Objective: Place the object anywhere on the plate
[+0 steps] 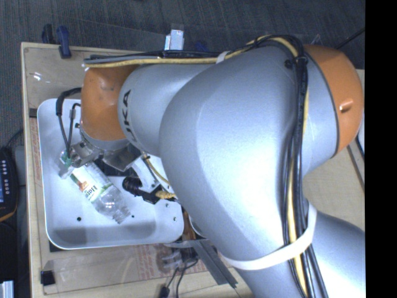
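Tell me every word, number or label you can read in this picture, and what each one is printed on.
"KUKA": black letters, partly hidden, on the grey arm just below its orange band, around.
The label on the clear plastic bottle in the white bin: dark writing and an orange patch, too blurred to read.
Reddish print on the bench below the bin: too faint and small to read.

The single camera looks down at a slant on the bench (from above), close enough that the arm blocks most of it.
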Tool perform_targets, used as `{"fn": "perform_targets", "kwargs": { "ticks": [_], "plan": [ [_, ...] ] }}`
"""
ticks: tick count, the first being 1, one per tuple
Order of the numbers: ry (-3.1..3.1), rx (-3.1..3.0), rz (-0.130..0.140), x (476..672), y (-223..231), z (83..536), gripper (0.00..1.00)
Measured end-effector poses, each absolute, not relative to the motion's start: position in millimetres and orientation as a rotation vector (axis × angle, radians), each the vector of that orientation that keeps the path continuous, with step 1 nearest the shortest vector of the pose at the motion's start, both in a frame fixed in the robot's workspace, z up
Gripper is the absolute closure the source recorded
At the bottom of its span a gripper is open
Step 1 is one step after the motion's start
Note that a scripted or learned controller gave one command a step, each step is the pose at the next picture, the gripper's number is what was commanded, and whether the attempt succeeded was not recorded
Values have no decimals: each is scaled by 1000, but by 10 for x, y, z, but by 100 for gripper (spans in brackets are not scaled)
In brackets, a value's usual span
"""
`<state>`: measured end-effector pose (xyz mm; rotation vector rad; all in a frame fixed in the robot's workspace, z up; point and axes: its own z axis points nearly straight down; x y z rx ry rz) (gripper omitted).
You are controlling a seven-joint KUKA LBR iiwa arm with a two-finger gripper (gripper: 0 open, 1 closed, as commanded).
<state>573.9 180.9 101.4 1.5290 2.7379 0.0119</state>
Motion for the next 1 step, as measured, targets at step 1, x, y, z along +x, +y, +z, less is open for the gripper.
{"fn": "perform_targets", "kwargs": {
  "ticks": [1],
  "plan": [
    [2825, 1376, -2, 5924, 1346, 1664, 100]
  ]
}}
